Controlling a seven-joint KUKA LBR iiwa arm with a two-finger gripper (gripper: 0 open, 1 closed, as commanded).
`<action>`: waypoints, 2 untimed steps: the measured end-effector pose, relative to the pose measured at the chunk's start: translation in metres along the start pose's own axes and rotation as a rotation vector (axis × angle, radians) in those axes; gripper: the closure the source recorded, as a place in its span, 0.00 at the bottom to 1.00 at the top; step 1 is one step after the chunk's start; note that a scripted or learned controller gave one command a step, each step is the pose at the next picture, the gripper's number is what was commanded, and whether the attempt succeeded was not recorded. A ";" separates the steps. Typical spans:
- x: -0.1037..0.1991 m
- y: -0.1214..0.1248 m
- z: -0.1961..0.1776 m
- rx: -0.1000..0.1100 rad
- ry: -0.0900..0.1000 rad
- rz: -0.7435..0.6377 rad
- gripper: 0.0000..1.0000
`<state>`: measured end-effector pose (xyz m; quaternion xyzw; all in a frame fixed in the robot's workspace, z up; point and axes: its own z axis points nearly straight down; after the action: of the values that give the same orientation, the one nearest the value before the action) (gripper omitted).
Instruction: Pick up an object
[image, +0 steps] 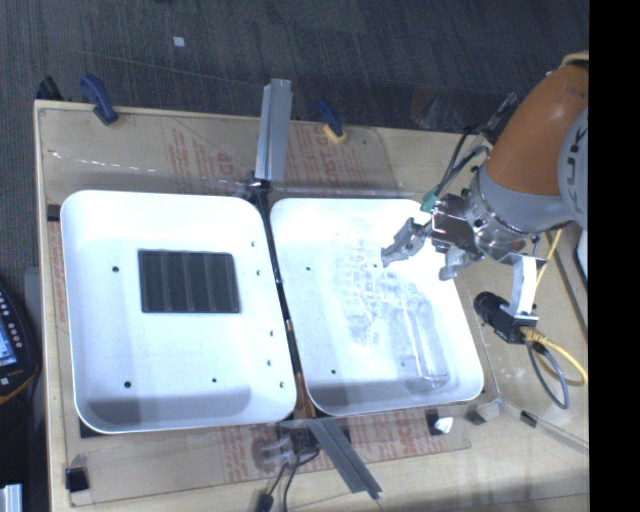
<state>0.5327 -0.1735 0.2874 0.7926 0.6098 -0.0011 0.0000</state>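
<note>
Clear plastic bottle (420, 345) lying in the right bin (310, 300) below and nearer than the gripper (425, 245), fingers spread apart and holding nothing, dark grate (188, 281) in the left bin (90, 330) well beyond.

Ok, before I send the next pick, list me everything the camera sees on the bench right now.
left bin: 1, white, left half of the bench
dark ribbed pad: 1, dark grey, flat on the left bin's floor
right bin: 1, white, beside the left bin
clear plastic items: count hard to tell, transparent, heaped in the right bin's middle and near-right part
blue clamps: 2 seen, blue, on the bench's far edge
metal bars: 2, grey, at the far and near ends of the gap between the bins
arm: 1, grey and orange, reaching in from the right
gripper: 1, over the right bin's far-right part, fingers spread, nothing between them
</note>
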 end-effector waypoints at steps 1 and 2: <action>-0.030 -0.016 -0.010 0.001 0.002 -0.075 0.00; -0.035 -0.022 -0.027 -0.004 0.001 -0.100 0.00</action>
<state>0.5019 -0.2020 0.3147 0.7612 0.6485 0.0003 0.0011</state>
